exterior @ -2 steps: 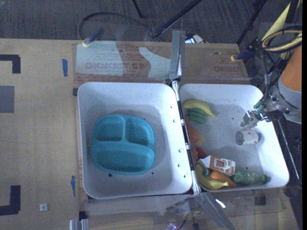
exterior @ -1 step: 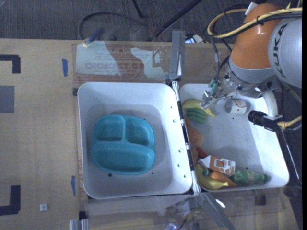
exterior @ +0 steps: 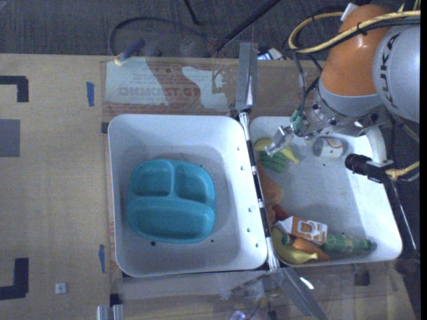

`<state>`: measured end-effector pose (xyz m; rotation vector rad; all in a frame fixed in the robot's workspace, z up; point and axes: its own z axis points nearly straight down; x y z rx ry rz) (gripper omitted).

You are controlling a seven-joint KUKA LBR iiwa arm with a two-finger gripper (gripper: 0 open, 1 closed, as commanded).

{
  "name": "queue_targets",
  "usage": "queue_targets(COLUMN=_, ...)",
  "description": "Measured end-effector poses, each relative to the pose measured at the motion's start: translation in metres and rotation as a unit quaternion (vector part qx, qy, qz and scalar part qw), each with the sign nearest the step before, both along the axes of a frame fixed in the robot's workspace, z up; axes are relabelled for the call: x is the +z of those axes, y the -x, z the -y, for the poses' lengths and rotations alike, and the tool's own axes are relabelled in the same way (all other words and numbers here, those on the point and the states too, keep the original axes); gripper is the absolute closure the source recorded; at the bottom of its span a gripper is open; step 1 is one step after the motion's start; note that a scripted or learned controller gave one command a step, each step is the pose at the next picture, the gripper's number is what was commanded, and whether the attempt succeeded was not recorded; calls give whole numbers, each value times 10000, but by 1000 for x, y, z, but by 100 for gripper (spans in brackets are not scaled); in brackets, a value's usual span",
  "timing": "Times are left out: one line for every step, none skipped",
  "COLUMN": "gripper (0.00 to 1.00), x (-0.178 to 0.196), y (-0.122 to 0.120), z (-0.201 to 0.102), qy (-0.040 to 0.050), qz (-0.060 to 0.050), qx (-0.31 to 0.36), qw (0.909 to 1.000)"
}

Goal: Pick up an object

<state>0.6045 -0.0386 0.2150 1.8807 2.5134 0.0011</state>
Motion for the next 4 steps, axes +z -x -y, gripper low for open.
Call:
queue_targets(gripper=0, x=-30, y=14, z=15, qy=-4, qz=-19, qx=-35, qw=10000)
queue_targets(gripper=0, x=-129, y=31, z=107, qy=-1, qz=5, qx=-574, qw=9983)
queue_targets(gripper=0, x=-111, y=42, z=124, qy=-2, qz=-3, qx=-17, qw=10000)
queue_targets(gripper=0, x=-129, y=-25, z=161, qy=-20, qz=-3, qx=-853, qw=9964)
